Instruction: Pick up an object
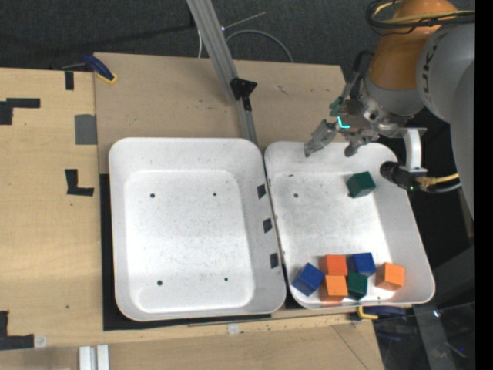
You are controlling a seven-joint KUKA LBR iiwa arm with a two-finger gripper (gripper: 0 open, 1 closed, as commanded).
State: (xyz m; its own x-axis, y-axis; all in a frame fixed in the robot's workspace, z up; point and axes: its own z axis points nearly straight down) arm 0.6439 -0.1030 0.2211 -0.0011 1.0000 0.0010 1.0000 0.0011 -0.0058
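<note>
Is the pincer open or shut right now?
Open: the pincer has its two fingers spread apart, nothing between them, above the right bin's far edge.

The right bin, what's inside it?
Right bin: a lone green block near its far end, and a near-edge cluster of two blue, three orange and one green block. Anything beneath them is hidden.

My arm reaches in from the right, wrist bent down, fingers spread apart, holding nothing.

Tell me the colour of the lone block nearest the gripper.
Dark green cube, seen in the camera view.
</note>
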